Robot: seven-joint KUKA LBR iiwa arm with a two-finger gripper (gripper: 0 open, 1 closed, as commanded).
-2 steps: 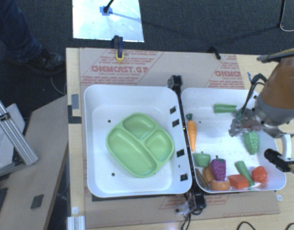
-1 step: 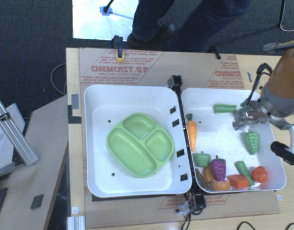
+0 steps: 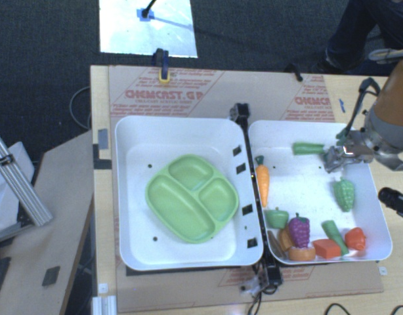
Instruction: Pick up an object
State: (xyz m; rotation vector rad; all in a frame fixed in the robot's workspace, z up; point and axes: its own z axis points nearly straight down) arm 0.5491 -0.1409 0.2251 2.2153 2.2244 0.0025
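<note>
The gripper hangs at the right of the frame over the right bin, low above its white floor — nothing sits between its fingers, and whether they are spread or closed cannot be told. A green cucumber lies just to its left; a green bumpy fruit lies below it. A carrot rests by the bin's left wall. Purple grapes crowd the lower edge with other toy food — the left bin holds a green divided plate

Bench bears two white bins: left bin, right bin.
</note>
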